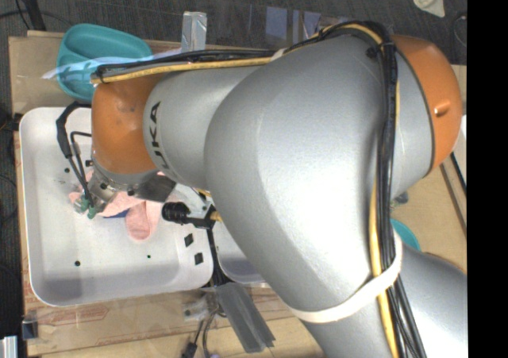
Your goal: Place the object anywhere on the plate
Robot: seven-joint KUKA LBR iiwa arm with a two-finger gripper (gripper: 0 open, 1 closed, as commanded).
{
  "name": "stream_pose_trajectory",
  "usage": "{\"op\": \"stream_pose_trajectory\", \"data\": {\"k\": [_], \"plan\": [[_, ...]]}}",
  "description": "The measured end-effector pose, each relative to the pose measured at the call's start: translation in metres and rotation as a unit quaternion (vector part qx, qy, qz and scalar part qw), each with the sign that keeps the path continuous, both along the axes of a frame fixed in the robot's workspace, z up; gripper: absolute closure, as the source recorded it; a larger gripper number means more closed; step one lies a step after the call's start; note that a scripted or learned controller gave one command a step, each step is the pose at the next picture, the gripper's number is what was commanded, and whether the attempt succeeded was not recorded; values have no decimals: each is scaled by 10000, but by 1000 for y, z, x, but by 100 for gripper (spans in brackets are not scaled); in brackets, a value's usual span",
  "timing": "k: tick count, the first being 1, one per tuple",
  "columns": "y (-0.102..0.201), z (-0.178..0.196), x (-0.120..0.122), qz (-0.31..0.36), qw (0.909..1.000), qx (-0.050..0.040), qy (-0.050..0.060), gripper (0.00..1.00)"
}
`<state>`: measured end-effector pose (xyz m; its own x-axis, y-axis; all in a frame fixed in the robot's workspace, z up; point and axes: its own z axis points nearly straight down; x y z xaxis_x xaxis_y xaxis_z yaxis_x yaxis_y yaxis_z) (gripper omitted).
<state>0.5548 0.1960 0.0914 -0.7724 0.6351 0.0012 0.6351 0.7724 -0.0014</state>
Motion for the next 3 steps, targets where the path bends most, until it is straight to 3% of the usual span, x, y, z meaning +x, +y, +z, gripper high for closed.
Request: {"op": "stream_pose_trajectory", "data": {"k": [1,2,3], "plan": [[-24,79,74,1518,9884,-1,-22,100],[19,138,31,983,9952,-1,-15,100],[-16,151,69,243,9997,-1,-17,100]]}}
